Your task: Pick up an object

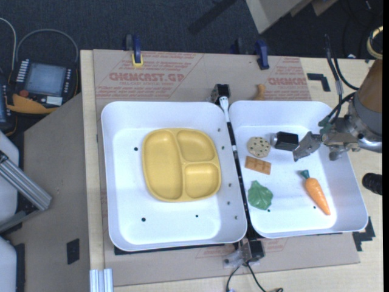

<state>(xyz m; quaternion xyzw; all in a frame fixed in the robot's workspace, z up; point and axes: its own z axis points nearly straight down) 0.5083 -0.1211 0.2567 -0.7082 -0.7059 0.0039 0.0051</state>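
A grey arm reaches in from the right over the right bin (346, 221) of 2 white bins on the counter (91, 163); its claw (320, 148) hangs above the bin's upper right part with fingers spread and nothing between them — 1 finger (306, 146) points toward a small black block (285, 140). Just below the claw lies a toy carrot (316, 193); further left sit a speckled cookie (258, 145), an orange cracker (258, 165) and a green leafy piece (260, 196); the left bin (121, 224) holds a yellow 3-section plate (180, 163).
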